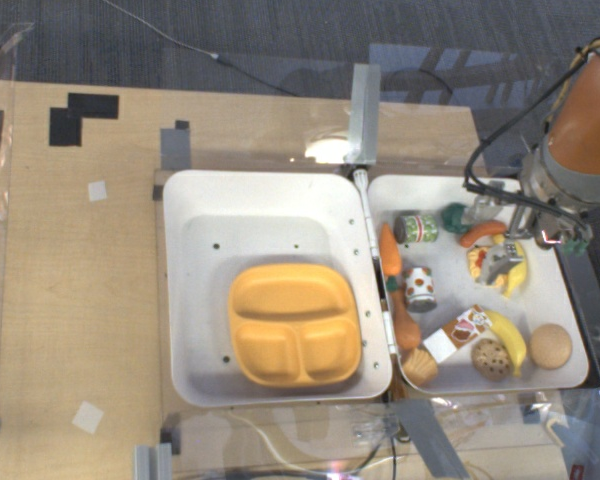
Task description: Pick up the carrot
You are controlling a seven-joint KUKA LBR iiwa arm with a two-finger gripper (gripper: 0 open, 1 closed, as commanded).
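Gripper (pixel 500 264) fingers slightly apart, holding nothing, over yellow toys; carrot (pixel 390 251) lies well apart, at the right bin's (pixel 576 368) left wall.

This looks like a robot lab. A wooden bench (pixel 70 298) holds two white bins (pixel 195 268) fixed in metal brackets (pixel 365 113), with loose cables (pixel 310 448) and toy food (pixel 505 338).

Two bins (pixel 270 193) (white), two cans (pixel 416 229)

Wooden bench (pixel 80 298), left white bin (pixel 195 208), right white bin (pixel 570 313)
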